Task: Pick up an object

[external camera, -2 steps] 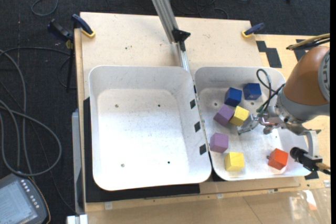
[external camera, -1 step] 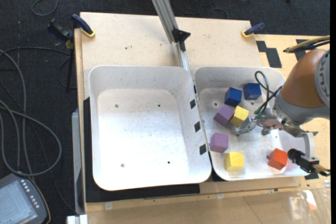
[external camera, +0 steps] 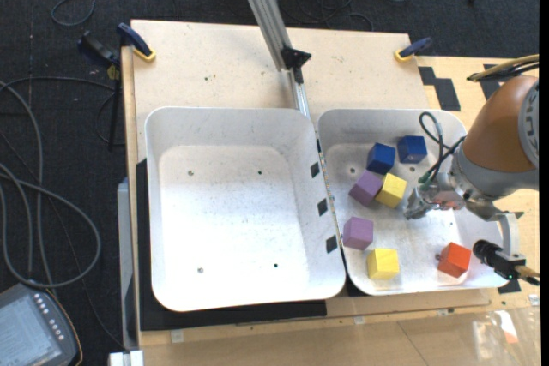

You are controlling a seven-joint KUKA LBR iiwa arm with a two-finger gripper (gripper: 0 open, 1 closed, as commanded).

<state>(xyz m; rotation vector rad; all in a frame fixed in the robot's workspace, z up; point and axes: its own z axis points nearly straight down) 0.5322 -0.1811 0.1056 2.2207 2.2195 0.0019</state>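
Seven cubes are sitting in the right bin [external camera: 343, 129], gripper [external camera: 418, 207] hovering just beside the yellow cube [external camera: 394, 189], can't tell its state; I'm guessing it's risking nudging the purple cube [external camera: 367, 188] touching it

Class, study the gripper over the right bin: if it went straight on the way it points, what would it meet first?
Probably the yellow cube just left of the gripper, beside the purple cube; depth is unclear from above.

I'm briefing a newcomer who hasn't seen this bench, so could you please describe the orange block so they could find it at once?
Start at the right-hand white bin, the one the grey arm reaches into. Go to its near right corner, below the gripper. The orange block sits there by itself, the only orange cube; its nearest neighbour, a yellow block, lies to its left.
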